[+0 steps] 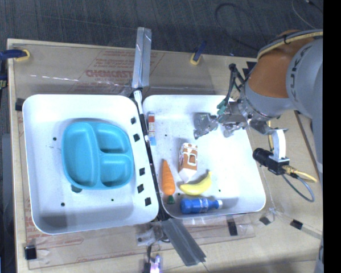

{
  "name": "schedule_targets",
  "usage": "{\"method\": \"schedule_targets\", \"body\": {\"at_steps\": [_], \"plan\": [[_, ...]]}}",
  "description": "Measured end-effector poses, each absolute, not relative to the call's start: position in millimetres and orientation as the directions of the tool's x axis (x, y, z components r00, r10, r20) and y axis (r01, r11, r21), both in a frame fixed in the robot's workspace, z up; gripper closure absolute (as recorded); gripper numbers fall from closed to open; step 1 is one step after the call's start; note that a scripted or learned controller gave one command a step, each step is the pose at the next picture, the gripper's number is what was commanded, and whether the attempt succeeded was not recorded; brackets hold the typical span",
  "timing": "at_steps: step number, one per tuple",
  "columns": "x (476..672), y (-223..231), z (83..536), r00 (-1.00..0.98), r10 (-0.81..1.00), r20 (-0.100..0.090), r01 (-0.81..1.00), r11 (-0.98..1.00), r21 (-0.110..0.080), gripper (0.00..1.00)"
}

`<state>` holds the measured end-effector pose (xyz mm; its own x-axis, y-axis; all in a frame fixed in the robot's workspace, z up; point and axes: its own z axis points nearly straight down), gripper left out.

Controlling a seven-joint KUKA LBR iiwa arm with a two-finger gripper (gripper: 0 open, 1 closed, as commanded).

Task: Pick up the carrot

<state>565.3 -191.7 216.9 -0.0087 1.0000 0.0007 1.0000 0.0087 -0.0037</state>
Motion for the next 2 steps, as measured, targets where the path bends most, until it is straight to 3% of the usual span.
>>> {"method": "schedule_targets", "body": {"at_steps": [1, 2], "plan": [[500.2, -168.7, 112.2, -0.059, 0.998, 0.001, 0.998, 0.059, -0.005, 0.00], [482.1, -136.6, 102.8, -0.017, 0.999, -0.034, 0.999, 0.018, 0.032, 0.00]]}}
